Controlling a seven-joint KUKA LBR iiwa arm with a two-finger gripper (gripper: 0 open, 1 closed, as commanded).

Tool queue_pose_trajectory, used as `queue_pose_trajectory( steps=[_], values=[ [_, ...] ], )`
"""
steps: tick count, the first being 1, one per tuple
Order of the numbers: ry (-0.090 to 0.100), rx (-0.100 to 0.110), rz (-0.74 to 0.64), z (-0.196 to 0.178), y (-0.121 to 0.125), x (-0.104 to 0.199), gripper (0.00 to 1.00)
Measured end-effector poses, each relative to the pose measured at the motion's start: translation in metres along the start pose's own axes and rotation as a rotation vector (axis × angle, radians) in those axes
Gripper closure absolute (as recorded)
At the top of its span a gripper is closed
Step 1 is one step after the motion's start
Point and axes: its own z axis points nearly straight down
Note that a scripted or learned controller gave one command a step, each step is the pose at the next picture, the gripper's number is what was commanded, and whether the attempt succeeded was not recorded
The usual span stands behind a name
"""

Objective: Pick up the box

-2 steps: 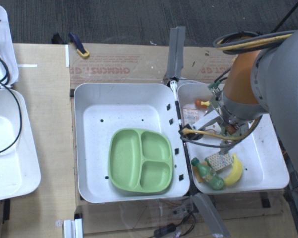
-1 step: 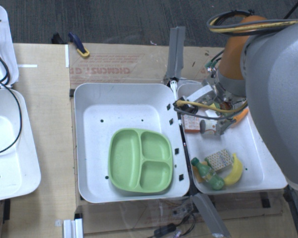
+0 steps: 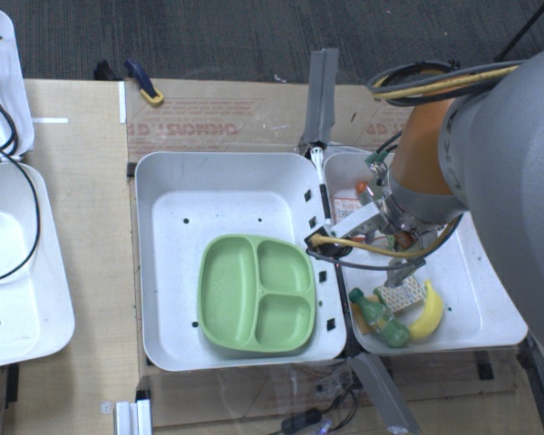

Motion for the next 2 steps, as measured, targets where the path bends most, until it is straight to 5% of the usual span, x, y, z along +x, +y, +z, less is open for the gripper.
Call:
queue_pose_trajectory(
  steps=[1,2],
  values=[
    [0.0,0.0,0.0,0.0,0.0,0.0,0.0],
    [0.0,-0.001,0.106,0.0,0.077,0.028,0.0]
  ],
)
